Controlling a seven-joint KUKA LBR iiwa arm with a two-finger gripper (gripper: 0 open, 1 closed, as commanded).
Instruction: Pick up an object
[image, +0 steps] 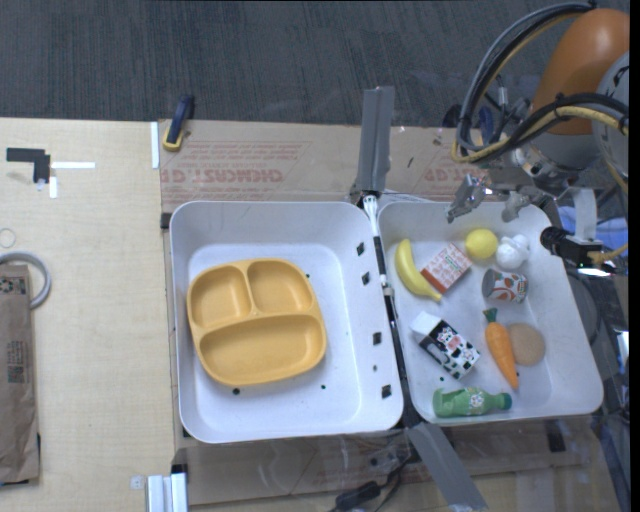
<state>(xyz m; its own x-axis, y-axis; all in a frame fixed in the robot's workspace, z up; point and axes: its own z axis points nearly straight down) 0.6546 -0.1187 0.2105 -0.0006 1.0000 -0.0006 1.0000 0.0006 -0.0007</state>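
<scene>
Nothing is picked up yet: the objects are all seen lying in the right bin (585, 385). A lemon (481, 244) sits near the bin's far edge, with a small white object (512, 251) just beside it and a can (504, 287) below that. A banana (411, 271) is laid along the left side, touching a small red and white box (446, 268). Lower down, a black and white carton (447, 346), a carrot (502, 350), a brown round piece (527, 345) and a green bottle (471, 402) are spread out. The left bin (345, 385) is occupied by a yellow divided plate (258, 320).

The gripper (490, 203) is held over the far rim of the right bin, just above the lemon, with its two fingers spread apart and nothing between them. The approach step seems to be in hand. For the next move, a descent onto one object is called for, probably the lemon as the closest, with the fingers brought down either side of it. Care would be needed: the lemon is round and could be nudged against the white object beside it. Tape and a brown bag are noted on the surface (90, 300) at left
</scene>
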